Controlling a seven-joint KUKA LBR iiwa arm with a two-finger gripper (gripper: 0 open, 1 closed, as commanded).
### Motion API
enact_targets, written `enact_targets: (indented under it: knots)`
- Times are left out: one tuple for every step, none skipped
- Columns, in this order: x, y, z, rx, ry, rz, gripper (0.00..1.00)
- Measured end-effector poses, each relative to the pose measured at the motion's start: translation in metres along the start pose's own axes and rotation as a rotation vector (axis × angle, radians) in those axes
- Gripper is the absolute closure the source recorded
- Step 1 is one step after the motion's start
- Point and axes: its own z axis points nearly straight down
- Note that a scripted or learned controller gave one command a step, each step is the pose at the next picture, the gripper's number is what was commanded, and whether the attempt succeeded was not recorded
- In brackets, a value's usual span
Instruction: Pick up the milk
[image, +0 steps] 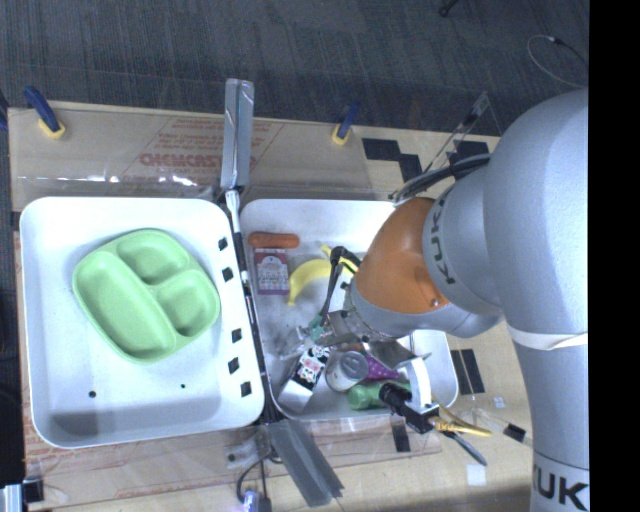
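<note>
A brown bench on dark carpet carries 2 white bins. The left bin holds a green divided plate. In the right bin, the milk, a small cow-patterned carton, lies near the front edge, just beside the hand; I cannot tell its opening. A banana lies nearby.

Wooden bench, two white bins side by side
</note>
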Motion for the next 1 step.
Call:
enact_targets:
  knots:
    - [-0.019, -0.0217, -0.0152, -0.002, 0.0, 0.082, 0.0]
